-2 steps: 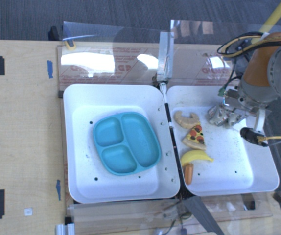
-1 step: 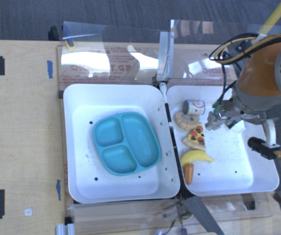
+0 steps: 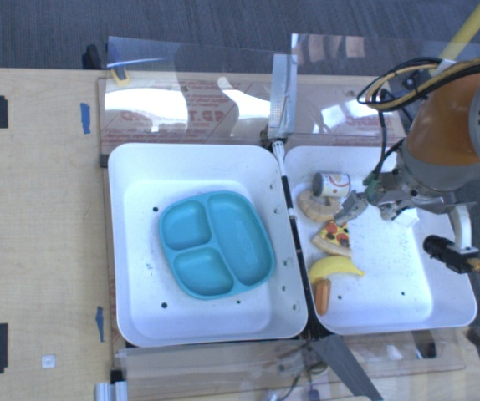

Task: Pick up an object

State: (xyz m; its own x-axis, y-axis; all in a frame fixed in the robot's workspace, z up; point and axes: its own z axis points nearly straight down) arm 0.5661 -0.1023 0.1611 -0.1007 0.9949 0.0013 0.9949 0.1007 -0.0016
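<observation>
The right bin [image 3: 407, 295] holds several small toy foods along its left side: a white can with a label [image 3: 332, 183], a tan cookie-like piece [image 3: 313, 206], a pizza slice [image 3: 333, 240], a yellow banana [image 3: 333, 267] and an orange carrot-like stick [image 3: 322, 296]. My gripper [image 3: 349, 209] reaches in from the right and hangs just above the pizza slice, right of the tan piece. I cannot tell how the tips are set.
The left bin [image 3: 131, 174] holds a light blue three-compartment plate [image 3: 215, 242]. A clear plastic wall [image 3: 190, 98] stands behind both bins. The arm's orange band [image 3: 449, 124] and cables [image 3: 395, 86] hang over the right bin's back right part.
</observation>
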